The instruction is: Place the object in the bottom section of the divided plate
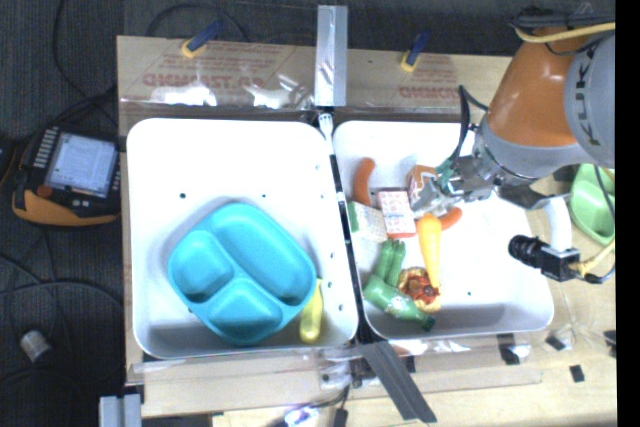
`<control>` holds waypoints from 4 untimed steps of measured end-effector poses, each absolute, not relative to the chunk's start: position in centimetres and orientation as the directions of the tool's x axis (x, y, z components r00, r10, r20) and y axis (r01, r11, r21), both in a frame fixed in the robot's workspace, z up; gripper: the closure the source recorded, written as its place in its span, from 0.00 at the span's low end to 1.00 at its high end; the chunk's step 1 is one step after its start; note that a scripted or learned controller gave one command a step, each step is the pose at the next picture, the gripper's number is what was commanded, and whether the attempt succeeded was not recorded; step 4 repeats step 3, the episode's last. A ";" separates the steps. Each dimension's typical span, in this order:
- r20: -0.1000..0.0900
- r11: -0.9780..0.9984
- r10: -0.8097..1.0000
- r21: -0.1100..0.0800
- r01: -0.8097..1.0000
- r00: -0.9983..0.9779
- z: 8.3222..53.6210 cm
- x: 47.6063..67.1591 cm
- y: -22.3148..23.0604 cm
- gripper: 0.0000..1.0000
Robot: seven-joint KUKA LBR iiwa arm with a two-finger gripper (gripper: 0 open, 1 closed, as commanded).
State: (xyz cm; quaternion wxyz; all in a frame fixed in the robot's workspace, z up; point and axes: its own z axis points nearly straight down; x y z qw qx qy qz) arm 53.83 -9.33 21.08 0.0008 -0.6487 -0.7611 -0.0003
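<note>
Blue divided plate point(241, 271) in left bin point(160, 155) (toys in right bin point(500, 305)).

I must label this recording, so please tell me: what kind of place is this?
Probably a robotics lab bench: a grey arm with orange band, two white bins, toy food and a blue divided plate.

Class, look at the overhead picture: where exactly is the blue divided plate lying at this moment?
The blue divided plate lies in the left bin, toward its lower middle, with a small yellow object touching its lower right edge.
</note>
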 end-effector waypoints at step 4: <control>0.000 0.151 0.989 -0.005 0.988 -0.151 17.7 54.3 12.2 0.00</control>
